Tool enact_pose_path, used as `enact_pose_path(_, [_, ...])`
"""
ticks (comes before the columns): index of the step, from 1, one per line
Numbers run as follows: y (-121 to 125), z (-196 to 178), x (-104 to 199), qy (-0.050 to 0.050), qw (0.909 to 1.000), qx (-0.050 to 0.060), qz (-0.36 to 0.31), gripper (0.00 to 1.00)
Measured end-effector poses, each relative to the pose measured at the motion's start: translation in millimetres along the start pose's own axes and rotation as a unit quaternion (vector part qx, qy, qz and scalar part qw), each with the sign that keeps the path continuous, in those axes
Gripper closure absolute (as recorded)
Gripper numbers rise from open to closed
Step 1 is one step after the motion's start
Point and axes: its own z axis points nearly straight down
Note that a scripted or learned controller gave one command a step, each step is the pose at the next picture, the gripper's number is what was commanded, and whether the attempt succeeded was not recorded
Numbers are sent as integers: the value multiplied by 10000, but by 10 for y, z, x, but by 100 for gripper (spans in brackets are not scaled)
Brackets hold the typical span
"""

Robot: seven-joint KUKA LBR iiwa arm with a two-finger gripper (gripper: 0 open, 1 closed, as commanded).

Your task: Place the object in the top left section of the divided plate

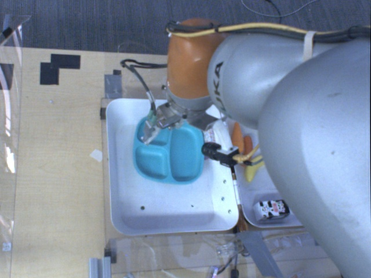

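Note:
The blue divided plate [186, 150] lies in the upper half of the left white bin [168, 210]. My gripper [152, 129] hangs low over the plate's top left section, reaching in from under the orange wrist band. Its metal tip covers most of that section. I cannot make out any object at the tip or in the section beneath it.
The right bin [254, 214] is largely hidden by the arm. It holds two orange carrot-like pieces [237, 135], a yellow item [253, 170] and a small black-and-white object [272, 208]. The left bin's floor shows bare white in front of the plate.

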Motion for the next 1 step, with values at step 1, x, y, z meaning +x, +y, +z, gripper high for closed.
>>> enact_pose_path(1, [260,668,-182,-42,9982,-161,-574,0])
